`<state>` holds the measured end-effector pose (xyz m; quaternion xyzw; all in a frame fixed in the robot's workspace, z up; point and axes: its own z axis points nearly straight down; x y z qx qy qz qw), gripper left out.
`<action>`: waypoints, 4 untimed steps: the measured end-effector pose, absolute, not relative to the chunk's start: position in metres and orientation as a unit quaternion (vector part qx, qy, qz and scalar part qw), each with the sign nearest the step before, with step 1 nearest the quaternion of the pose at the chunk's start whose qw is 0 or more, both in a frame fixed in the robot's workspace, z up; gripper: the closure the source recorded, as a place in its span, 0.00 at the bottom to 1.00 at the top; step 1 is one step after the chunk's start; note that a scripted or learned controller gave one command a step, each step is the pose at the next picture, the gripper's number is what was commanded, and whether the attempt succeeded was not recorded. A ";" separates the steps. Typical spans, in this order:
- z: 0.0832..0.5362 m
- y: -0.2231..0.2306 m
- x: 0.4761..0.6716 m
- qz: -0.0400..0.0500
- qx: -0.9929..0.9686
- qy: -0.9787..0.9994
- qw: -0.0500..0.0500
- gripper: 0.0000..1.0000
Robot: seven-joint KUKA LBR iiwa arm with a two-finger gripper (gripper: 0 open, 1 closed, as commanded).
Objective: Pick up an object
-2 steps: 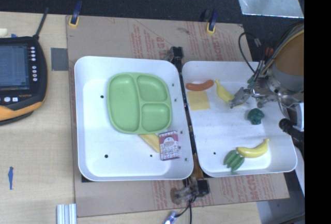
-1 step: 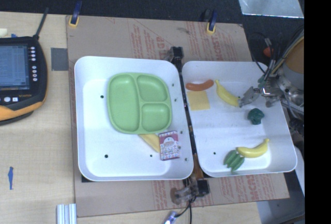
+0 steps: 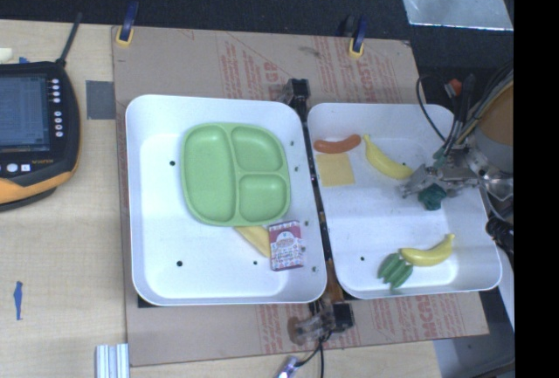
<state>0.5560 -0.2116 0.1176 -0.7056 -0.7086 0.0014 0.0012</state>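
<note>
Now, nearest us in the right bin point(image 3: 349, 280) we have a banana point(image 3: 428, 252) lying against some green pods point(image 3: 394, 270) by the front wall. Across the divide, the left bin point(image 3: 148, 271) carries a small carton point(image 3: 286, 245) and a green divided plate point(image 3: 234, 173). Farther back on the right, the gripper point(image 3: 426, 187) is low over the bin floor, a dark green lump point(image 3: 431, 200) just beside it; whether the fingers are spread or closed on anything, we cannot tell. A second banana point(image 3: 385, 160) sits right there, with a cheese slice point(image 3: 335, 168) and sausage point(image 3: 337, 143) beyond. We'd want the fingers straddling that banana's narrow width, well off the wall, before closing.
</note>
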 end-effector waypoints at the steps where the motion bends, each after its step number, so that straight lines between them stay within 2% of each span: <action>1: 0.117 -0.212 0.585 0.000 -0.706 -0.708 0.001 0.00; 2: 0.093 -0.212 0.549 0.001 -0.705 -0.709 0.001 0.00; 3: 0.118 -0.211 0.606 0.000 -0.706 -0.708 0.000 0.00; 4: 0.091 -0.212 0.548 0.002 -0.705 -0.709 0.002 0.00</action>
